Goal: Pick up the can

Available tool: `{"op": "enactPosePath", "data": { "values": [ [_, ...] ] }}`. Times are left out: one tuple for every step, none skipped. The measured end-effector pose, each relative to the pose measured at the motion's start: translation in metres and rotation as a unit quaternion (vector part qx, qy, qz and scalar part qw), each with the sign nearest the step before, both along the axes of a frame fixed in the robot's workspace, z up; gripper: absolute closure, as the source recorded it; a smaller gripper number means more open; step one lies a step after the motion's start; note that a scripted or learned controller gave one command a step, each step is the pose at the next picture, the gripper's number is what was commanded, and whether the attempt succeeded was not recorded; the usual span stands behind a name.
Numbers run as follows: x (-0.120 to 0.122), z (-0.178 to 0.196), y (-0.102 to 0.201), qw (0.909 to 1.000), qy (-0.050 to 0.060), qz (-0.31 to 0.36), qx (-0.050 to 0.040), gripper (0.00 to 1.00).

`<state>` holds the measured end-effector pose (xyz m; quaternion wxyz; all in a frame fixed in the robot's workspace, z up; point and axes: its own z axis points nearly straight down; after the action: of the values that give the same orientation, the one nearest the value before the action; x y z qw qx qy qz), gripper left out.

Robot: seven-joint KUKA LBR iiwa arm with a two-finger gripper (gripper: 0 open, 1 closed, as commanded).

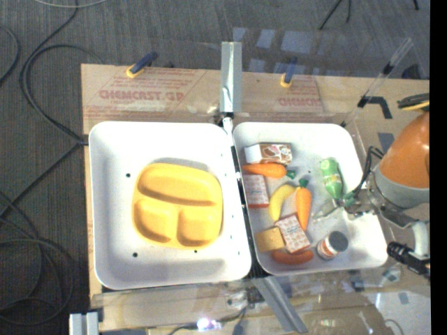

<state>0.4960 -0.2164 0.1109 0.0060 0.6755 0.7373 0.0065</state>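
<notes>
Can (332, 245) in right bin (349, 137), near-right corner
Lies beside a carton (293, 232); gripper (353, 206) over the bin's right edge, grip state cannot be told

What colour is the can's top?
Dark grey, above a reddish-orange body; the can shows in the camera view, in the right bin near its front corner.

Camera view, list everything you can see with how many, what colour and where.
Bins: two, white, side by side on the bench.
Tray: one, yellow, three compartments, in the left bin.
Can: one, grey top, right bin's near right corner.
Carrots: two, orange, right bin.
Banana: one, yellow, middle of right bin.
Bottle: one, green, right side of right bin.
Packets: three, red and white, right bin.
Clamps: two, yellow and blue, far edge.
Arm: one, grey with an orange band, at right; tool hard to make out.
</notes>
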Motion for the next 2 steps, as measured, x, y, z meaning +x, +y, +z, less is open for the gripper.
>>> {"op": "enactPosePath", "data": {
  "values": [
    [-0.0037, -0.0148, 0.0000, 1.0000, 0.001, 0.002, 0.0025, 0.00],
    [-0.0032, -0.0092, -0.0012, 1.0000, -0.001, 0.002, -0.0017, 1.00]
  ]
}}
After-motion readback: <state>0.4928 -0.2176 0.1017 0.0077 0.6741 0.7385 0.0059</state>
